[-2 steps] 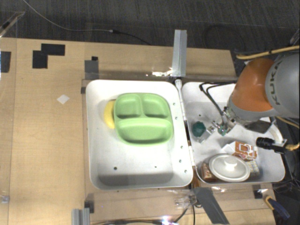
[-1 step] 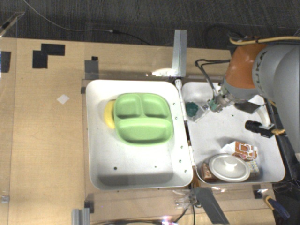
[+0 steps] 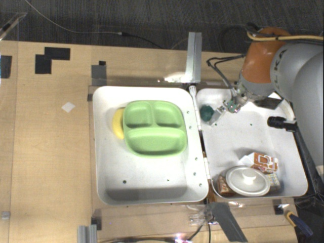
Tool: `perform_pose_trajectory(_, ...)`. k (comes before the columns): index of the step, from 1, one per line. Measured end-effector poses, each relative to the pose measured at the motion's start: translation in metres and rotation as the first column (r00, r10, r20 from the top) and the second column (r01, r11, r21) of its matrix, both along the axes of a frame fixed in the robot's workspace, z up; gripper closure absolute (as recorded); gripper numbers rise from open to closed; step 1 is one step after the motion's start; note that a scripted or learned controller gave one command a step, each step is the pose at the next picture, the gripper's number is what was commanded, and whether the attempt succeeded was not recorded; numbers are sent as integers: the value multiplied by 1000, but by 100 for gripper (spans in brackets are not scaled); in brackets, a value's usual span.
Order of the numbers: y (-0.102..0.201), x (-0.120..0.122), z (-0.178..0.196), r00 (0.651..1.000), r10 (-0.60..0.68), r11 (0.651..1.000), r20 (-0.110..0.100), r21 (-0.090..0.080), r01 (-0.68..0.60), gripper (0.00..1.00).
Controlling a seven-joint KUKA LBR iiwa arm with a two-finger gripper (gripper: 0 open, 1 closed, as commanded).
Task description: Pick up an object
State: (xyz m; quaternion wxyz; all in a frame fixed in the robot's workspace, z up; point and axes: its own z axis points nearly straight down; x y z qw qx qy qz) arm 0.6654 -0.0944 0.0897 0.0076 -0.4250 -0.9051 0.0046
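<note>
In the camera view, my gripper (image 3: 221,110) is low in the far left corner of the right bin (image 3: 253,140), just beside a dark green object (image 3: 206,112). Whether it touches this object, I cannot tell. My fingers are too small and blurred, so I cannot tell their state either. My arm (image 3: 283,65) is cut off at the right edge. At the near side of this bin a white lid (image 3: 247,180) covers partly a printed packet (image 3: 265,163). In the left bin (image 3: 109,181), a green divided tray (image 3: 154,127) hides most of a yellow thing (image 3: 118,124).
</note>
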Motion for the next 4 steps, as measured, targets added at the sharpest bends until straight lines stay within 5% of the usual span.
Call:
perform_pose_trajectory(1,-17,-8,-3,988,153,988,17,3,-153,0)
perform_pose_trajectory(2,-70,-52,85,996,81,997,28,-2,-81,0)
perform_pose_trajectory(3,-112,-97,-2,999,29,1000,28,-1,-29,0)
perform_pose_trajectory(4,-111,-71,-2,990,138,990,27,-2,-138,0)
